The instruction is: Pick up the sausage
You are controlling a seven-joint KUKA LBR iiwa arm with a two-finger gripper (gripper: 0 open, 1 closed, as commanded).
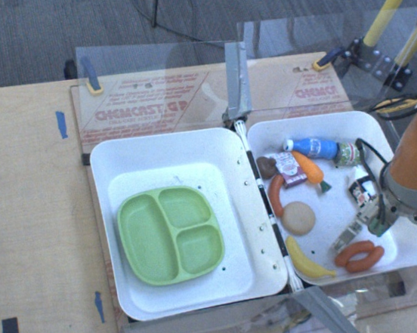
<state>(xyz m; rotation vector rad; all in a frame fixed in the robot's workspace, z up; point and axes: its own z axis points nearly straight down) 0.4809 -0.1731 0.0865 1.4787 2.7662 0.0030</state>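
Plump red-orange sausage (359, 255) lay at the near edge of the right shallow white bin (370, 124), beside the yellow banana (306, 259); grey tool (352, 233) hovered just above it. Finger gap: couldn't tell.

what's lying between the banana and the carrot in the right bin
In the camera view, a round beige ball lies between the banana and the carrot.
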